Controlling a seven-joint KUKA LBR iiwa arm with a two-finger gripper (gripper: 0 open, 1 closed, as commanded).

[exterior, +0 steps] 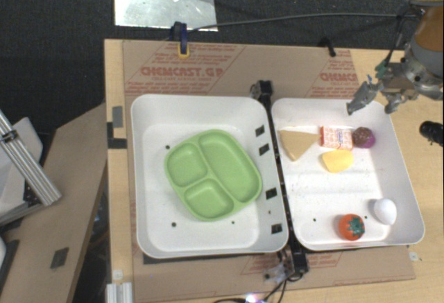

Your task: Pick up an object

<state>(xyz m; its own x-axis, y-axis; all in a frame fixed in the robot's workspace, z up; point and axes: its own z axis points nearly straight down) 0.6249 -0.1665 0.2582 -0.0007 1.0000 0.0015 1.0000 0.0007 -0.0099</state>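
Note:
The right bin [402,177] holds several small objects: a tan wedge [297,143], a red and white packet [336,136], a purple ball [363,136], a yellow lump [337,161], a white egg [383,211] and a red tomato-like piece [351,226]. My gripper [378,98] hangs over the far right rim of that bin, above and right of the purple ball. Its two fingers are spread apart with nothing between them.
The left bin [149,177] carries a green divided plate [211,173]. A black clip strip [272,163] runs between the bins. Cardboard [208,69] lies under both, with a blue and yellow clamp [180,38] at the back. A metal rail [28,163] stands at the left.

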